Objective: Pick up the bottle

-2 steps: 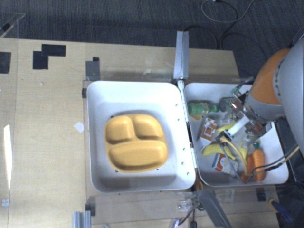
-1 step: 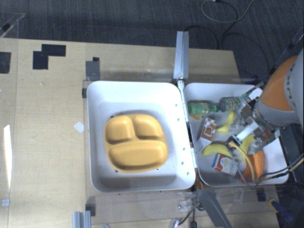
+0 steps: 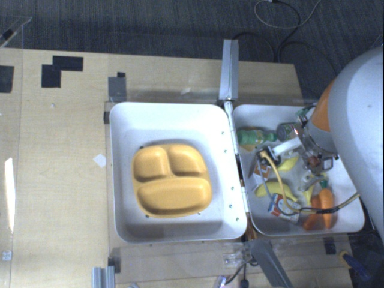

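**Task status: bottle not yet lifted**

Camera view: The bottle (image 3: 255, 138) lay on its side at the far-left corner of the right bin (image 3: 354, 221), among clutter. The end effector (image 3: 306, 155) was low over that bin, near the bottle; its grip state could not be determined. By this view, grasp and lift remained.

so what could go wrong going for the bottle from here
1. The green bottle lies on its side against the right bin's left wall, so the gripper has little room on that side.
2. Clutter crowds it: bananas, a carrot and a yellow cable lie close by, so a neighbour may get grabbed or dragged instead.
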Robot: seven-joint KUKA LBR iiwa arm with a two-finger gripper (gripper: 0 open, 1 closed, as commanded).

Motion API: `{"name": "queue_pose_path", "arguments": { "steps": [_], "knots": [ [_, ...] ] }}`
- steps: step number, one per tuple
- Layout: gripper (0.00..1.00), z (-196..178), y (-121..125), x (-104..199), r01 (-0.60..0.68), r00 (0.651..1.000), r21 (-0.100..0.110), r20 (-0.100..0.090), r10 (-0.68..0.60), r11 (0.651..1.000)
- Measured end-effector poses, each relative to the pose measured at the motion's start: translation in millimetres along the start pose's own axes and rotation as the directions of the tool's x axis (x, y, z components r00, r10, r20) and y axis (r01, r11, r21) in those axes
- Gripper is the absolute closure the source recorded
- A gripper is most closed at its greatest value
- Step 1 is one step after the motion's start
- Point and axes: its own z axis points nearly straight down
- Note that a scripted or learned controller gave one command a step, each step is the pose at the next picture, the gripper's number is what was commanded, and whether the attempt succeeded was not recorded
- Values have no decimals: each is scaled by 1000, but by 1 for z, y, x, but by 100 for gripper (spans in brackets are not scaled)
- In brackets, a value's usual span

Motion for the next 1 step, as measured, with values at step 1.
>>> {"name": "queue_pose_path", "arguments": {
  "steps": [1],
  "knots": [
    [0, 17, 21, 62, -70, 998, -2, -4, 70, 998]
  ]
}}
